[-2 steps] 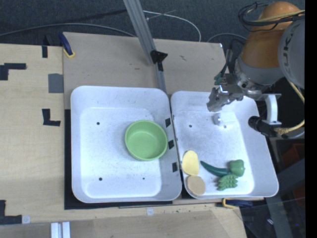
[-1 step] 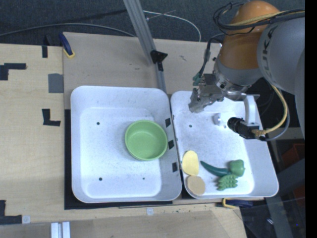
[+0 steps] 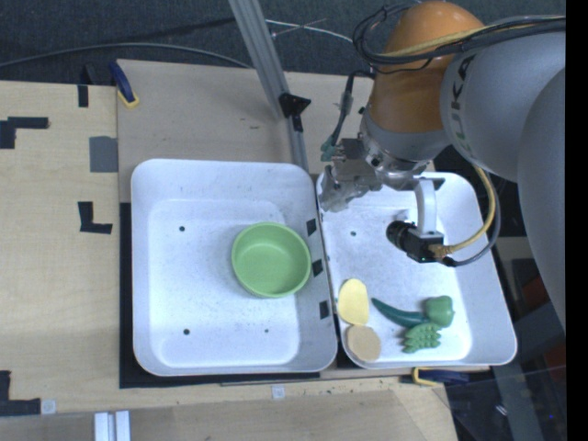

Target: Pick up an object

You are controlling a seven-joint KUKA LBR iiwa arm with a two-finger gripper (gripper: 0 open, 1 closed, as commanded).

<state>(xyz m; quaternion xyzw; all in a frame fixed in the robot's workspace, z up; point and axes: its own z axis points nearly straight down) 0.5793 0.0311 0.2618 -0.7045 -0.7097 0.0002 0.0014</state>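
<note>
Camera view: gripper (image 3: 342, 189) up at right bin's (image 3: 459, 200) top-left corner, can't tell its state; green bowl (image 3: 270, 259) in left bin (image 3: 165, 246).

Pale green round plastic bowl (image 3: 271, 259), plain, in the left shallow white plastic bin (image 3: 165, 191), which is finely speckled dark with a few black dots. Right shallow white bin (image 3: 459, 200) likewise white. Yellow oval toy piece (image 3: 354, 301); tan round flat piece (image 3: 364, 343); dark green curved pod-shaped toy (image 3: 397, 312); brighter green knobbly toy vegetable (image 3: 432, 324). Arm grey with an orange band (image 3: 423, 62) (glossy). Light wood bench (image 3: 55, 274) with black tape marks.
</note>
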